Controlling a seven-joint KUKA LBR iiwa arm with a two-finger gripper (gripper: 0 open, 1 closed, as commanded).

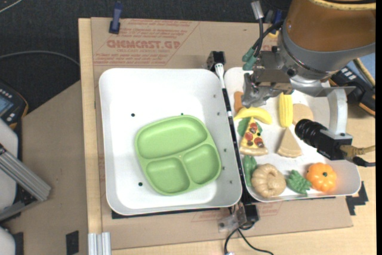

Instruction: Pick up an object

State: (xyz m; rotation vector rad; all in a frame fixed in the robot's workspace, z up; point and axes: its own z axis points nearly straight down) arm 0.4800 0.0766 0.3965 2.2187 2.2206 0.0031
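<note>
- Toy food [280,147]: seven pieces counted, all in the right bin [352,186] at 3 o'clock of the view, touching or just beside one another.
- One banana [253,114]: yellow, smooth, curved, at 10 o'clock in that bin, directly under the end effector.
- One corn cob [285,109]: yellow, ridged, at 3 o'clock of the banana.
- One pizza slice [253,137]: triangular, dotted red and dark, at 6 o'clock of the banana.
- One tan wedge [291,141]: flat-faced, near the bin's middle.
- One beige ring [268,180]: lumpy, bagel-like, at 7 o'clock.
- One pumpkin [322,177]: orange, round, ribbed, at 5 o'clock.
- One leafy piece [297,182]: dark green, crinkled, between ring and pumpkin.
- End effector [258,92]: grey metal, low over the bin's 10 o'clock corner; wide or narrow cannot be told.
- Two white bins: shallow, glossy, round-cornered, side by side; left bin [113,128] at 9 o'clock.
- One tray [176,155]: pale green, matte, three compartments, toward 6 o'clock in the left bin.
- One cardboard sheet [149,42]: brown, flat, red print, under both bins.
- One blue clip [114,18]: at the sheet's 11 o'clock corner.
</note>
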